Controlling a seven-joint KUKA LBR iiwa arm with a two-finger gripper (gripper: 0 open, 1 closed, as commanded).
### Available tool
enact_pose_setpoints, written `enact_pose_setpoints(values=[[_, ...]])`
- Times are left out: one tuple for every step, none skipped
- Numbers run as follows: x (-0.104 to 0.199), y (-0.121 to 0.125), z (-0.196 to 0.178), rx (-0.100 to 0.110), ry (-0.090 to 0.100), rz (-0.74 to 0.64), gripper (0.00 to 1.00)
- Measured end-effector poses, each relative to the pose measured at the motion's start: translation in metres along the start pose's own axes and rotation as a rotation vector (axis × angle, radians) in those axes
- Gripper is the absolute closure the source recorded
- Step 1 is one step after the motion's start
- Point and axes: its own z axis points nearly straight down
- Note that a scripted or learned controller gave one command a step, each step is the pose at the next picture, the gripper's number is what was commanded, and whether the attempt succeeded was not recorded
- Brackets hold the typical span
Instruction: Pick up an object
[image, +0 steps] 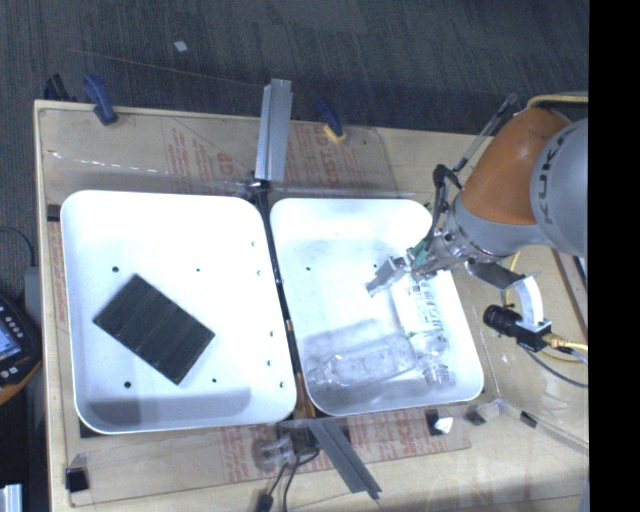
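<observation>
Camera view: tool over right bin, blurred, finger state unclear; clear bottles faint.

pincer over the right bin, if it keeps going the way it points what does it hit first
Probably the clear plastic bottle just below the pincer, or bare floor of the right bin beside it; depth is hard to judge from above.

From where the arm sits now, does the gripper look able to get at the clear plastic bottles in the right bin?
Probably yes: the gripper hangs over the right bin, right above the upright-lying bottle, with nothing covering it.
</observation>
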Motion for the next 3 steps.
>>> enact_pose_setpoints(values=[[0.001,-0.002,0.000,0.000,0.001,-0.074,0.00],[0.009,0.024,0.045,0.002,0.003,0.227,0.00],[0.024,0.007,0.082,0.001,0.001,0.249,0.00]])
